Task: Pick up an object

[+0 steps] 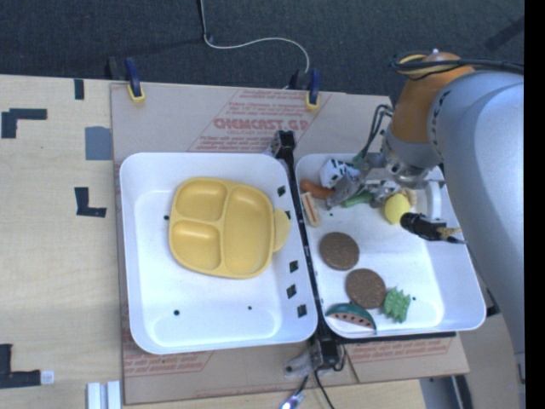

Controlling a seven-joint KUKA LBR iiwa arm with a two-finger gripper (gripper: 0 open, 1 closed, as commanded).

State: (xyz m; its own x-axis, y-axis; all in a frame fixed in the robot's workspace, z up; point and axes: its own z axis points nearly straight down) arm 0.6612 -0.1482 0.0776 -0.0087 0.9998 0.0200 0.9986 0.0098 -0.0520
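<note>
- Likely the target is the toy clutter at the far end of the right bin: an orange piece, a green piece and a yellow ball, packed close.
- Gripper sits low among them; whether its pincer is apart or together I cannot tell.
- Best to settle on one piece, centred, clear of the bin wall.
- Nearer, two brown discs, a melon slice and a green leaf.
- Left bin holds a yellow plate.

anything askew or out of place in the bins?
Mostly tidy. The watermelon slice sits at the right bin's near left corner, up against the rim. The yellow tray lies rotated in the left bin, its edge close to the divider.
</note>
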